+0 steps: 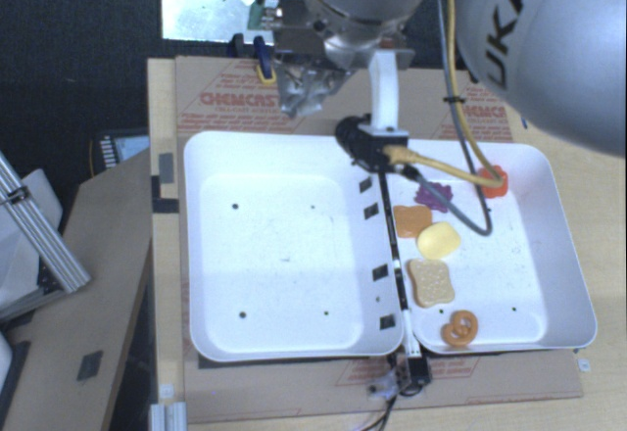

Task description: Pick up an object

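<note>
- Nearest, in the right bin: a pretzel piece, a toast slice, a yellow piece, an orange-brown piece, a purple piece.
- An orange piece lies by the far wall.
- Farthest, the claw hangs beyond the left bin; I cannot tell its state.
- Judgement: no grasp begun; next, move over the right bin and descend on one piece.
</note>
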Robot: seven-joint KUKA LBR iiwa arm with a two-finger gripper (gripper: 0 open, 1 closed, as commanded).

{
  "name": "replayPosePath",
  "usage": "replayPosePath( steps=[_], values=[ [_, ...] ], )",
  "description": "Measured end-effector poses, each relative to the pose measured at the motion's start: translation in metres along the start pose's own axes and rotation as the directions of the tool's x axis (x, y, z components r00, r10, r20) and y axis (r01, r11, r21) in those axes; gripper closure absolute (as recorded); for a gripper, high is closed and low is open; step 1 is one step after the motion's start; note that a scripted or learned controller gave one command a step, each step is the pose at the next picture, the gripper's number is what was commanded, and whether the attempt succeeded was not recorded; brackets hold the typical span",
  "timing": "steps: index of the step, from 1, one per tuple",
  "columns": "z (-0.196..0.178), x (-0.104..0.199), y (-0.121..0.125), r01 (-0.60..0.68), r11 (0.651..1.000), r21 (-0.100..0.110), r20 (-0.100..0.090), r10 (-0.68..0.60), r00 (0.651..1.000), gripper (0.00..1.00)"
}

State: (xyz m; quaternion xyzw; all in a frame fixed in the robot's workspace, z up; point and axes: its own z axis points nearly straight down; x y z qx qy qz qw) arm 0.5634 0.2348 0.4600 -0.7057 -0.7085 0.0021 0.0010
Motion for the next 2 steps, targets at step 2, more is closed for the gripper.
replayPosePath(
  steps=[2],
  values=[
    [-0.0750, -0.0006, -0.0133, -0.001, 1.000, -0.007, -0.003, 0.001, 1.000, 1.00]
  ],
)
